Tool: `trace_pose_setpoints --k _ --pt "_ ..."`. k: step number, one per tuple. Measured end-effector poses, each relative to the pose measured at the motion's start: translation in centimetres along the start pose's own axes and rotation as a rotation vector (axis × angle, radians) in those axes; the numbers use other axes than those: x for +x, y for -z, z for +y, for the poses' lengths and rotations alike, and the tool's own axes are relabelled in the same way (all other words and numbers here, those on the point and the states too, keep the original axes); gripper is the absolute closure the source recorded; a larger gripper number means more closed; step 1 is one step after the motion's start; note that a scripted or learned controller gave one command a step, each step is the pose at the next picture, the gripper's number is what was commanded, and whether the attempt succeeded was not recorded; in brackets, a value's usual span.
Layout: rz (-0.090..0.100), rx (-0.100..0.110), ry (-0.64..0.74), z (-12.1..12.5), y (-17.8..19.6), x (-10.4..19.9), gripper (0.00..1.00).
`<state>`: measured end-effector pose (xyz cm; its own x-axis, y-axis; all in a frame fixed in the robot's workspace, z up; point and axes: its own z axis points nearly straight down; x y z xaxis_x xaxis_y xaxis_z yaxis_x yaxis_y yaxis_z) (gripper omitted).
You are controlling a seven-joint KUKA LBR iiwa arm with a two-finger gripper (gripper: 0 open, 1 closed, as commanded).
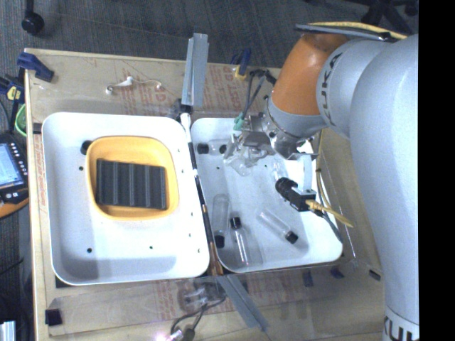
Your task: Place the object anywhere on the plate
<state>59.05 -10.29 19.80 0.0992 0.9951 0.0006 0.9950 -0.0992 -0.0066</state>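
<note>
Gripper (245, 150) sat in right bin (323, 236), grip state unreadable. Nearest tube (222, 209) lay just below-left of it, pointing toward camera; plate (131, 148) further left.

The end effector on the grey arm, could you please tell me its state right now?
End effector: cannot be told; it hangs over the right shallow white bin.

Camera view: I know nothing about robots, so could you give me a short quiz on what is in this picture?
1. Which bin holds the yellow plate? A: the left bin. B: the right one.
2. True or false: the gripper hangs over the right bin.
3. Fill in: the clear tubes in the right bin have ___ caps.
Key: 1 A. 2 true. 3 black.
</note>
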Motion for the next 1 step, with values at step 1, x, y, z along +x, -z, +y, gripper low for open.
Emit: trace_pose_setpoints --k 1 --pt "-0.001 0.000 0.148 -2.46 -0.80 4.79 1.00"
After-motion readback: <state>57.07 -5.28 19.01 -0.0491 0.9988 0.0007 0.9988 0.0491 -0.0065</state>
